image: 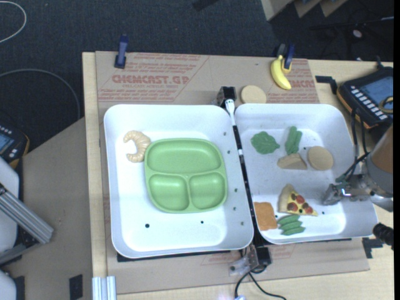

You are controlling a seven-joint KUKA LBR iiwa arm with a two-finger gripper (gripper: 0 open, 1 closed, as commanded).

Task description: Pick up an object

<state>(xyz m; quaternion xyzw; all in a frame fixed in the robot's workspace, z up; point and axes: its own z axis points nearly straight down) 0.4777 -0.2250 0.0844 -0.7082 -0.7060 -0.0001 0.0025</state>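
Note:
The right bin [325,114] holds several toy foods: a green leafy piece [265,143], a green vegetable [293,139], a tan wedge [292,162], a round tan cookie [320,158], a pizza slice [295,202], an orange cracker [265,215] and green beans [290,224]. My gripper [334,194] hangs low over the bin's right side, right of the pizza slice and below the cookie. I see nothing between its fingers. The left bin [119,186] carries a green divided plate [185,174] and a tan croissant-like piece [137,145].
A toy banana [280,73] and a round tan disc [253,94] lie on the cardboard behind the bins. A blue clip [121,50] stands at the back left. A dark device [370,96] sits at the right edge, with cables near the arm.

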